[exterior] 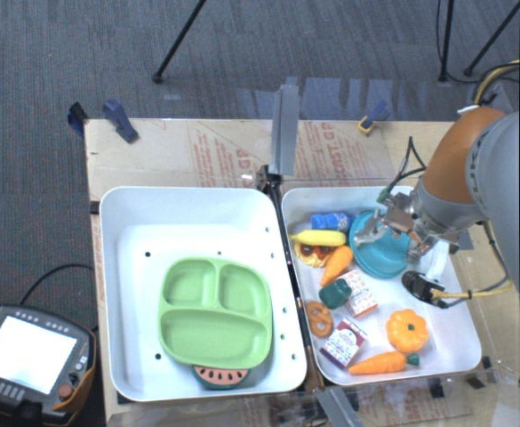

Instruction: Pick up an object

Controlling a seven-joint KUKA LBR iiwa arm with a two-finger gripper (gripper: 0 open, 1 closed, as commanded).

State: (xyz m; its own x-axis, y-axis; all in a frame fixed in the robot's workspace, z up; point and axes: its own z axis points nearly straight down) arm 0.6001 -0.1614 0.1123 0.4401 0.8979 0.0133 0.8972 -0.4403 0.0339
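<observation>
gripper [391, 229] — right bin [469, 332] | over blue bowl [377, 254] rim | finger state — cannot tell

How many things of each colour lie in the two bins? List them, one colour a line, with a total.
Orange: 3, carrot, carrot, pumpkin
Green: 2, divided plate, small dark green piece
Blue: 2, bowl, small blue item
Yellow: 1, banana
Red: 1, watermelon slice
Brown: 1, pretzel
White-and-red cartons: 2, and
Total: 12

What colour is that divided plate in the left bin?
Light green; the divided plate shows plainly in the camera view.
</observation>
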